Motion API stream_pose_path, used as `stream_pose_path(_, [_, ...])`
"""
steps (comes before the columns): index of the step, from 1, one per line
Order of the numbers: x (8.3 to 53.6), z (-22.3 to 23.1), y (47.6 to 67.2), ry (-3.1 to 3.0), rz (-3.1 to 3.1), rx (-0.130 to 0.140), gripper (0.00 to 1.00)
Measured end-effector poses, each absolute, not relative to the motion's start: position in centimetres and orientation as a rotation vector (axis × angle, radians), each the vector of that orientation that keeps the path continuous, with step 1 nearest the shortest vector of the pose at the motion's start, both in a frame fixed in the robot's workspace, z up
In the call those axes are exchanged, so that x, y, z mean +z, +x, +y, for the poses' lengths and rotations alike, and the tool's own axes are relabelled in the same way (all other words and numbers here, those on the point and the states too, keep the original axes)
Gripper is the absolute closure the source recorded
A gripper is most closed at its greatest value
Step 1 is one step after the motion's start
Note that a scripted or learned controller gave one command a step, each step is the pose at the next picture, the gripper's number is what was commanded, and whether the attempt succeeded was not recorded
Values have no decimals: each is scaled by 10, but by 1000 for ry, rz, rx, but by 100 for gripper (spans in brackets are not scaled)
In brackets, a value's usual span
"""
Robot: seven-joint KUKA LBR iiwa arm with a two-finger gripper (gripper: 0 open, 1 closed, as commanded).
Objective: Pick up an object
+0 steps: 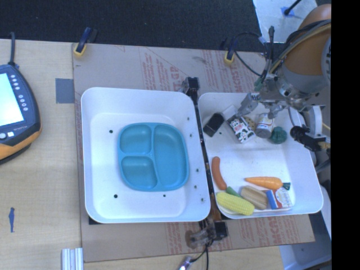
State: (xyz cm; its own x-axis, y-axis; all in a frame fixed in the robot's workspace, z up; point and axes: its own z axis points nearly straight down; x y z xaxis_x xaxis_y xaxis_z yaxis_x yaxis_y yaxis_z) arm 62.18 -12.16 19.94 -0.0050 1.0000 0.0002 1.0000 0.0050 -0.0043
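The pincer (260, 110) hangs spread over the right bin's (304, 167) far end, fingers straddling a black-and-white cow toy (241, 129) and a small can (262, 129). Carrot (263, 181), corn (235, 203) and sausage (218, 173) lie nearer. The left bin (95, 151) holds a blue tray (153, 156) on the wooden bench (39, 207).

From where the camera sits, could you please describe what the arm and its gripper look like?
The arm is grey with a broad orange band above the wrist. Black cables loop around its wrist. The gripper is metallic grey, with two slim fingers.
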Motion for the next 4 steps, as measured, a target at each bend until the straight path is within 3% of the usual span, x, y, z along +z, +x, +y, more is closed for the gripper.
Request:
stream_pose_path(1, [102, -129, 653, -2218, -2224, 3, 0])
stream_pose_path(2, [100, -101, 658, -2230, -2231, 13, 0])
stream_pose_path(3, [173, -117, 657, -2218, -2224, 2, 0])
stream_pose_path(4, [120, -131, 656, -2215, -2224, 8, 0])
